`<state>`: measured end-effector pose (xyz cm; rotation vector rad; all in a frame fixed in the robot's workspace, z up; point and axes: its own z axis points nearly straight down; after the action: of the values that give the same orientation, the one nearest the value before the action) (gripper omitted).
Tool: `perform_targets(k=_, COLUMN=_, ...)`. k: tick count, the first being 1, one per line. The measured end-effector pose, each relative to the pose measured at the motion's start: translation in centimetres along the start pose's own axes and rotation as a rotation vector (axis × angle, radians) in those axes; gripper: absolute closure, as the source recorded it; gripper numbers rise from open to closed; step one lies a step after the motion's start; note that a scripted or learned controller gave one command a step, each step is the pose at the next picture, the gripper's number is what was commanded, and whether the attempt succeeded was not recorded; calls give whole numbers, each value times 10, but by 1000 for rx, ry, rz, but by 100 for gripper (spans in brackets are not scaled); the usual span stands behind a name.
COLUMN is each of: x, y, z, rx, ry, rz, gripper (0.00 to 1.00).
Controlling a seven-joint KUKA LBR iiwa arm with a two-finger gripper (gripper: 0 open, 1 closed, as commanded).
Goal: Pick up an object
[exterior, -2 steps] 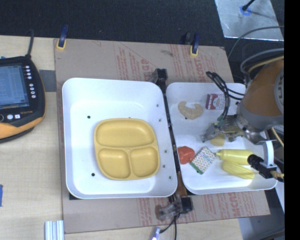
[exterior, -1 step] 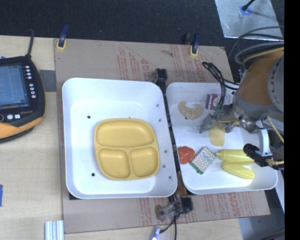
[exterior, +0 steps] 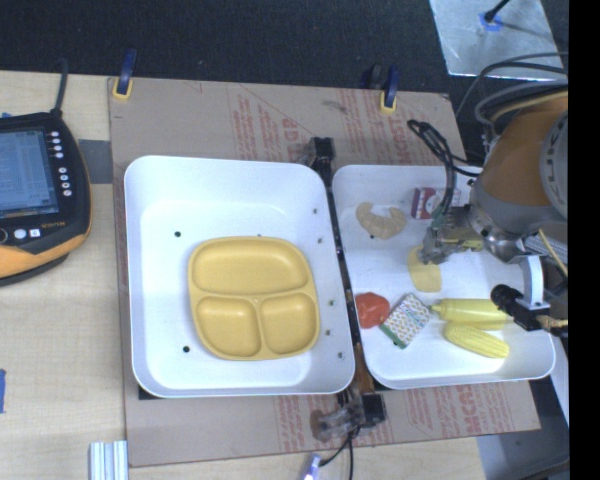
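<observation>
Overhead, the gripper [exterior: 438, 246] hangs low in the right bin [exterior: 380, 368], touching a yellow block [exterior: 425, 273]. Its grip cannot be told. Corn [exterior: 477, 340] lies nearby.

1. My pincer [exterior: 438, 246] hangs over the right bin [exterior: 380, 368], just above a block [exterior: 425, 273].
2. A croissant [exterior: 382, 220] lies left of my pincer, toward the bin's far side.
3. Along the near side, left to right: a tomato piece [exterior: 371, 309], a sponge [exterior: 407, 320], two corn cobs [exterior: 475, 326].
4. A divided plate [exterior: 252, 296] sits in the left bin [exterior: 155, 198].
5. A tablet [exterior: 25, 196] rests on the bench, left of both bins.
</observation>
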<state>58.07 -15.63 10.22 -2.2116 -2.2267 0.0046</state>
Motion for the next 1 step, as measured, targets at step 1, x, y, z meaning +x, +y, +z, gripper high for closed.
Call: perform_targets(k=1, x=0, y=0, z=0, rx=0, ry=0, rz=0, gripper=0)
